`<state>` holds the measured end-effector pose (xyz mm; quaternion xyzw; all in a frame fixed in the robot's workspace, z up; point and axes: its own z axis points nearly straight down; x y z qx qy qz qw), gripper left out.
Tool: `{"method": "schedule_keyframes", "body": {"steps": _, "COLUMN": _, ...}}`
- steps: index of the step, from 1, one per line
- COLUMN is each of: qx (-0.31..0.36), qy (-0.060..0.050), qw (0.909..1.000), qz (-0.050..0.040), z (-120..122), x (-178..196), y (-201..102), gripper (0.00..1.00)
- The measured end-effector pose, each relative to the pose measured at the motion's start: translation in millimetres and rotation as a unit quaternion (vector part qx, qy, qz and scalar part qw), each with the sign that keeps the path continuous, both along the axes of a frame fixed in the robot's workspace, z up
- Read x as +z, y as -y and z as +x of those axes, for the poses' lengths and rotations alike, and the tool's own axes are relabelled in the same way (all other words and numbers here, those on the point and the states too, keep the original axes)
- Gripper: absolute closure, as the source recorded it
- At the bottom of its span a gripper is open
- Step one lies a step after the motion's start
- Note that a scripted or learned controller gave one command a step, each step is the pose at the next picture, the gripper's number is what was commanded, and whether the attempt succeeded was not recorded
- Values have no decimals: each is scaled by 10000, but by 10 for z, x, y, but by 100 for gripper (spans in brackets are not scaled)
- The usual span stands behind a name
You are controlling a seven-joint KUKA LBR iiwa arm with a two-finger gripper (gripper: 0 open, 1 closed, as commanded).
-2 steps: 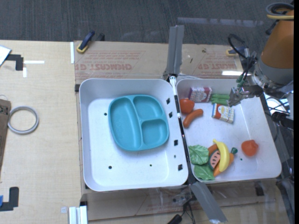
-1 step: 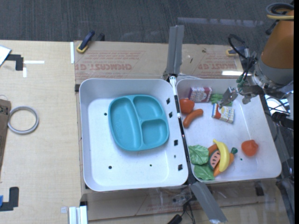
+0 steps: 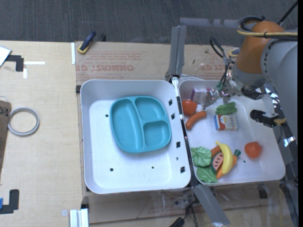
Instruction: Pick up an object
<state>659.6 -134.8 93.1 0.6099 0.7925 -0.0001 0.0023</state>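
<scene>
While the pincer (image 3: 221, 92) hangs low over the far end of the right bin (image 3: 265, 174), whether its fingers are parted cannot be told, and nothing shows held. Just below it lie a green toy (image 3: 226, 109) and a small carton (image 3: 226, 122); beside it sit a red tomato (image 3: 189, 107) and a sausage (image 3: 195, 119). Farther toward the near rim are a banana (image 3: 227, 157) and lettuce (image 3: 201, 156). Well off, the left bin (image 3: 94, 174) bears a teal divided plate (image 3: 140, 124). Both rest on a pale wooden bench (image 3: 38, 164) over cardboard.
</scene>
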Motion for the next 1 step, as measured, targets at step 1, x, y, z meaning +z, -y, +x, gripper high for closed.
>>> {"method": "schedule_keyframes", "body": {"steps": 1, "qx": -554, "qy": -12, "qw": 9985, "qz": 8, "z": -450, "x": -4, "y": 676, "gripper": 0}}
